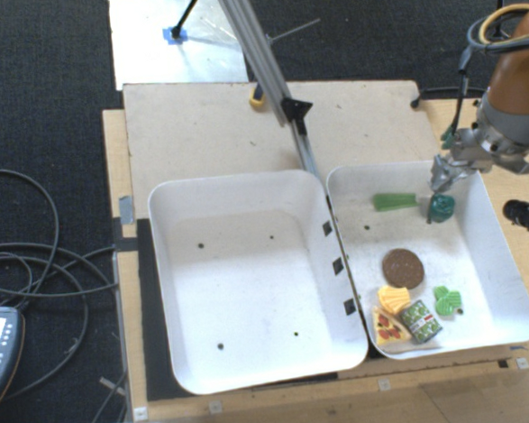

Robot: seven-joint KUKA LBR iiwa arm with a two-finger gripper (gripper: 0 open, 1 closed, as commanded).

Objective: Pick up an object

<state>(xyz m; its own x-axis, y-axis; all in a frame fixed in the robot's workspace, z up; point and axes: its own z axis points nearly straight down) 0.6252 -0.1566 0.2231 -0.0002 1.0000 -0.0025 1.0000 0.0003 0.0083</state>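
Observation:
My gripper hangs over the far right part of the right bin. A small teal object lies right under its tip, touching or nearly touching it. A green wedge-shaped piece rests just to the left of the gripper. Nearer the front of the same bin lie a brown disc, a yellow cheese piece, a green can, a small green leafy toy and a flat red and yellow packet.
The left bin stands beside the right one, their rims meeting at the middle. A slanted metal pole crosses the bench behind the bins. Cables lie on the floor at the left.

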